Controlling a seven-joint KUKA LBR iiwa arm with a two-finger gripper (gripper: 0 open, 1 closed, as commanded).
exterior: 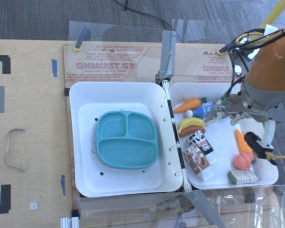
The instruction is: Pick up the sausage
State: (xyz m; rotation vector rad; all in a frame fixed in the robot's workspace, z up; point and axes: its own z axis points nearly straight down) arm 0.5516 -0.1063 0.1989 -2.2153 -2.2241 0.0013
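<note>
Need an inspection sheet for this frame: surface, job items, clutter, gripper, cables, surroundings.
Surface: wooden bench bearing two white bins, left bin and right bin.
Job's things: sausage, reddish-brown, in the right bin near its left wall, directly below the banana and touching it.
Clutter: teal divided plate in the left bin; right bin has two carrots, blue bottle, two cartons, pink ball.
Grippers: gripper over the right bin near the bottle, apart from the sausage; finger state unclear.
Cables: black cables on the arm; black cable on the floor.
Surroundings: grey carpet, blue tape marks.
</note>
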